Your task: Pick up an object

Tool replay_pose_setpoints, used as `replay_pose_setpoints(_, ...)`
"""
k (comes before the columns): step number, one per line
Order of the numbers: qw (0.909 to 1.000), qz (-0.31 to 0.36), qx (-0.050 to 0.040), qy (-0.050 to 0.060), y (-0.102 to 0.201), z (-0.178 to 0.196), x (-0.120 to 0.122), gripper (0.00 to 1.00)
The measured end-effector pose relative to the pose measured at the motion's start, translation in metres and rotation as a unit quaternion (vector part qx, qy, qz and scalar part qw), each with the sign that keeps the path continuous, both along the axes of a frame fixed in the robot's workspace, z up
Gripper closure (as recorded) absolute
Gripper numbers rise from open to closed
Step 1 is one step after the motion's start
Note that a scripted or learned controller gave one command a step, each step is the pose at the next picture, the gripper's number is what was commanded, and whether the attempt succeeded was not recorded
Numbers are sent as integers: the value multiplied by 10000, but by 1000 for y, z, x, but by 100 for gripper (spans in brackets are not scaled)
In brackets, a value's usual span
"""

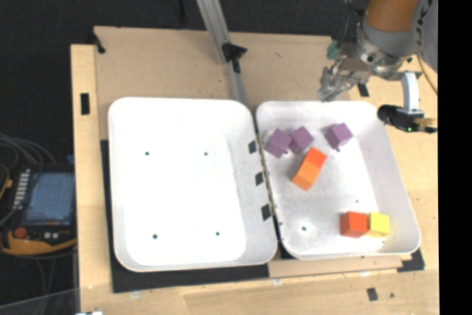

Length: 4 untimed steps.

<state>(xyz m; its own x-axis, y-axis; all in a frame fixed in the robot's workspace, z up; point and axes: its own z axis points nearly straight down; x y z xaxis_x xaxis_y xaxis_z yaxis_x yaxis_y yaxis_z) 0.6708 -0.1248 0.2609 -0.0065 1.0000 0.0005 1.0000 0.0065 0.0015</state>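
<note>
Seemingly at the approach step: tool (333,85) hanging above the far rim of the right bin (394,184), nothing visibly carried, released or clenched impossible to tell. Next calls for lowering onto one block. Counted in that bin: three purple blocks (278,143) (301,139) (338,134), one orange block (310,167), one red block (355,223), one yellow block (379,223).

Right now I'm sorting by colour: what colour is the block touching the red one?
Yellow, beside the red block, camera view.
</note>
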Motion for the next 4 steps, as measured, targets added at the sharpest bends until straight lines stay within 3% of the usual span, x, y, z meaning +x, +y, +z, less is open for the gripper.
replay_pose_setpoints(2,10000,-3,-1,12,104,-18,-3,100)
replay_pose_setpoints(4,10000,4,3,-3,205,-12,9,100)
